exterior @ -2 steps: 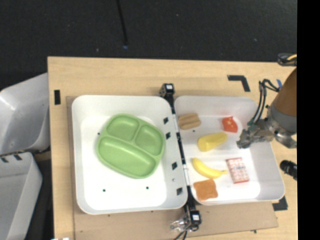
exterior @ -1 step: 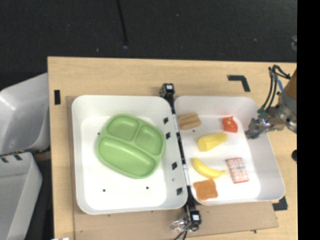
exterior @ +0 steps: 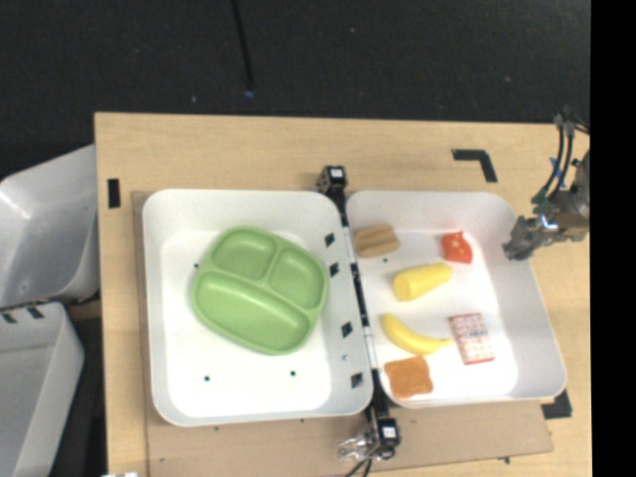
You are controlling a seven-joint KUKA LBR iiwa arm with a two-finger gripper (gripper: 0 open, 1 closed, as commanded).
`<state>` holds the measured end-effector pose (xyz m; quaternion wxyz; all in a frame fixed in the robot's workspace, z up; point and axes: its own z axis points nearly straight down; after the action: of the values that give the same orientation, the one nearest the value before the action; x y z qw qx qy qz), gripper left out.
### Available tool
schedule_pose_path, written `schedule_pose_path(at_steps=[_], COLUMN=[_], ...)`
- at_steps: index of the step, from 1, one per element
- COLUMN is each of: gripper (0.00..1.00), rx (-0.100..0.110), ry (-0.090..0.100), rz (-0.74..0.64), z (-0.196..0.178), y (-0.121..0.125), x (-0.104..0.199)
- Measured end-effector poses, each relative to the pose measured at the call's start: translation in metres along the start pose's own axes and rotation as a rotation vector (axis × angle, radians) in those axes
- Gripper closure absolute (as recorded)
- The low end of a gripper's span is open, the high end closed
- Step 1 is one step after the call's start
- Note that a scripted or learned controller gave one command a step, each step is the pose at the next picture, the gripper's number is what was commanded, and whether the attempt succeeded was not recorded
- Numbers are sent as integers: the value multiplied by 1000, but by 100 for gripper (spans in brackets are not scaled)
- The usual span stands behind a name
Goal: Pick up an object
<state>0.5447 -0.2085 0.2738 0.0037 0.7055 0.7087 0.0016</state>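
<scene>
Hovering at the right rim of the right bin [exterior: 517,366], the gripper [exterior: 527,235] holds nothing I can see — whether its fingers are spread or pressed together I cannot tell. Nearest it lies a red piece [exterior: 456,247], with a yellow cone [exterior: 421,281], banana [exterior: 411,336] and pink packet [exterior: 471,338] further in. This looks like the approach step; next it must move inward over one item and descend.

We look down from one fixed camera above the worktop [exterior: 248,152], tilted slightly, far enough to take in both white bins [exterior: 159,366] whole; the arm [exterior: 556,207] enters at three o'clock.
</scene>
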Motion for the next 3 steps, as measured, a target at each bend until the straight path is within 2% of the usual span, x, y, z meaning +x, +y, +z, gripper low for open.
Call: schedule_pose_path(at_steps=[3], gripper=[100], rx=[5], ry=[2], rz=[-1], z=[34], y=[38], x=[144])
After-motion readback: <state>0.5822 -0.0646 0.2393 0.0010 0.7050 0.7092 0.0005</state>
